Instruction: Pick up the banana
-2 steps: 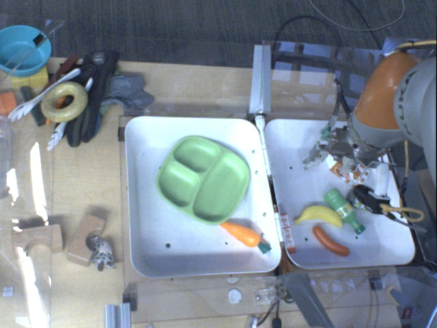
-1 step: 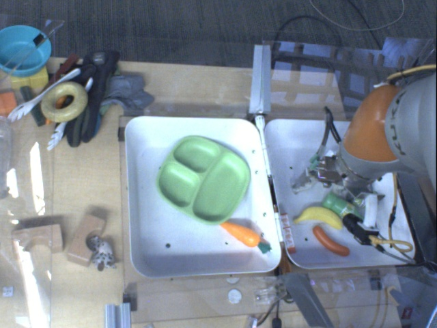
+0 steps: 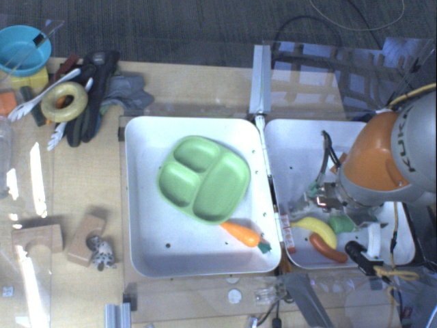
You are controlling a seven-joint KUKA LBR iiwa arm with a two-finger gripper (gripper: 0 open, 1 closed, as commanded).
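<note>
The yellow banana [image 3: 318, 228] lies in the right bin [image 3: 300, 149], near its front edge, curving from left to right. A red sausage-shaped toy [image 3: 328, 248] touches its front side and a green item [image 3: 341, 223] sits at its right end. My gripper [image 3: 322, 195] hangs just above and behind the banana, below the arm's orange band [image 3: 374, 161]. The wrist hides much of the gripper. Nothing is seen lifted off the bin floor.
The left bin [image 3: 147, 203] holds a green divided plate [image 3: 204, 178] and an orange carrot [image 3: 243, 234] at its front right. On the bench at left are a blue cup [image 3: 23, 48], a yellow tape ring [image 3: 64, 101], dark gloves [image 3: 92, 101] and wooden blocks [image 3: 87, 236].
</note>
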